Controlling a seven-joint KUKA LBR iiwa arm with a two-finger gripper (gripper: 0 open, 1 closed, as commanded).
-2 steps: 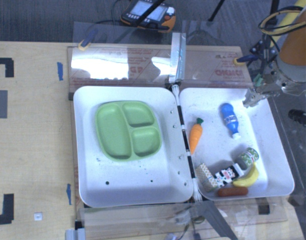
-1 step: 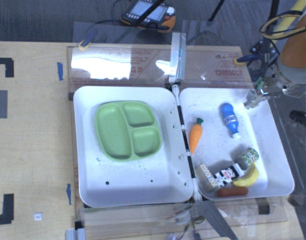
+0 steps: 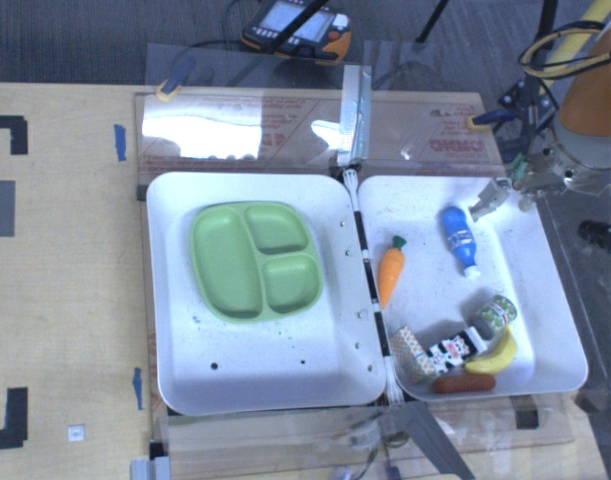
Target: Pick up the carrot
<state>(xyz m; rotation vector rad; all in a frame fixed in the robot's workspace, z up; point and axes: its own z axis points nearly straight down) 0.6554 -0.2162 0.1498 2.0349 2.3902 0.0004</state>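
Here, the claw (image 3: pixel 492 200) hangs over the far right corner of the right bin (image 3: pixel 555 268), just beside the far end of a blue bottle (image 3: pixel 459 236); nothing lies between its fingers, though whether they stand apart or together cannot be told from this slant. Well to its left, the carrot (image 3: pixel 389 271) lies against the left wall of that same bin, close to the seam between the two bins, its long axis running near to far with a slight lean, green top at the far end and orange tip pointing toward the near edge. By the look of things the reach has not begun: the next move calls for travel leftward and nearer, a descent over the carrot's middle, and fingers set across its narrow width, clear of the bin wall. Near the front of the bin sits a cluster including a banana (image 3: pixel 495 354); the left bin (image 3: pixel 175 298) holds a green divided plate (image 3: pixel 225 268).
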